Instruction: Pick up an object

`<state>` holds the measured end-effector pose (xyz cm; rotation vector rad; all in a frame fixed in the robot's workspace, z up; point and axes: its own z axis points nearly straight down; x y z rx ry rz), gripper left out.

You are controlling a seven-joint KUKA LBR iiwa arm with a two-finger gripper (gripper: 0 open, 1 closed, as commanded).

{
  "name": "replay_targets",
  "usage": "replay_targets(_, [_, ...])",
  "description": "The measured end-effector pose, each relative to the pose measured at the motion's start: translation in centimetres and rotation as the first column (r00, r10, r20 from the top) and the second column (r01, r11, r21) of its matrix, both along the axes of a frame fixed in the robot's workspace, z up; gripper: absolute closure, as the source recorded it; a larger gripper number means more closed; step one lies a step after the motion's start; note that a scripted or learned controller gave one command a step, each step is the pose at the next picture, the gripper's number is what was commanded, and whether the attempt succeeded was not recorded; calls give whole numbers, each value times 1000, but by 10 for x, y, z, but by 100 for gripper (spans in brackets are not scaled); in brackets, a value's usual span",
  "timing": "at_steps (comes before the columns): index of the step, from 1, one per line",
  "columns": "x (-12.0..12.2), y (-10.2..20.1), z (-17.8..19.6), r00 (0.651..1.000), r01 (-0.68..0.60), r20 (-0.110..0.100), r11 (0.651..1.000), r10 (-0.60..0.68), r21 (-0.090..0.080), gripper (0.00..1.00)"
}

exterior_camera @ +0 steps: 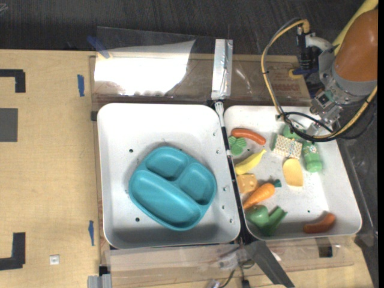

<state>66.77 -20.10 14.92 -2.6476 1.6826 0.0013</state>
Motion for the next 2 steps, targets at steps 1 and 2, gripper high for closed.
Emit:
replay_targets(1, [1,-5,26,1000,6,8,1000,-6,-2,100])
replay_targets(2, [1,33,19,999,38,1,999,-38,1,100])
